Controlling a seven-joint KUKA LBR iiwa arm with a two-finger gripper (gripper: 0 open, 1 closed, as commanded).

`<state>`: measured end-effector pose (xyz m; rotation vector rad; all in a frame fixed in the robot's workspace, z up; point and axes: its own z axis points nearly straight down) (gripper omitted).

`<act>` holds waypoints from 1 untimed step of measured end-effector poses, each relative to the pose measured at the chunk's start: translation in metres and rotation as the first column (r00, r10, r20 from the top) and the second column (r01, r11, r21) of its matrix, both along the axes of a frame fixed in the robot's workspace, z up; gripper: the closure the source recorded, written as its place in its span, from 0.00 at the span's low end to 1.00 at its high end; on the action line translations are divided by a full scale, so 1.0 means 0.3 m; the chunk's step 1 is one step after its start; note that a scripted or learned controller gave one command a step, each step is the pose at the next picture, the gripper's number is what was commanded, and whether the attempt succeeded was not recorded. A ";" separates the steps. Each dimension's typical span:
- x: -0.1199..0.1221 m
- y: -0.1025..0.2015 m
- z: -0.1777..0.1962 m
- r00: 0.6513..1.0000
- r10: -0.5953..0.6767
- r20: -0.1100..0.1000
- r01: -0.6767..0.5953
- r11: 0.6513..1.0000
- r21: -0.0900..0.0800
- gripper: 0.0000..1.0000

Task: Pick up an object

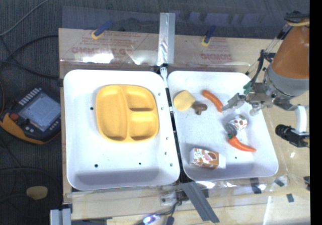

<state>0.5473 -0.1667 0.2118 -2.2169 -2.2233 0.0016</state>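
Loose things in my right bin [261, 166]
Yellow lump [183, 100], brown bit [199, 108], two carrots [213, 99] [241, 144], crumpled wrapper [236, 125], printed packet [205, 158] lying flat.

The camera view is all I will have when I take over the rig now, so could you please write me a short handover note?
Gripper: open, above the right bin, holding nothing.
Right bin: a yellow piece, a small brown piece, an orange sausage, a crumpled wrapper touching an orange carrot, and a printed packet.
Left bin: a yellow divided tray.
Done: nothing has been picked.
Left: lower onto one item, probably the nearby wrapper or sausage, close, and lift.
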 end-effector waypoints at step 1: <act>0.029 -0.034 -0.365 0.995 0.105 0.002 -0.105 0.995 0.000 0.00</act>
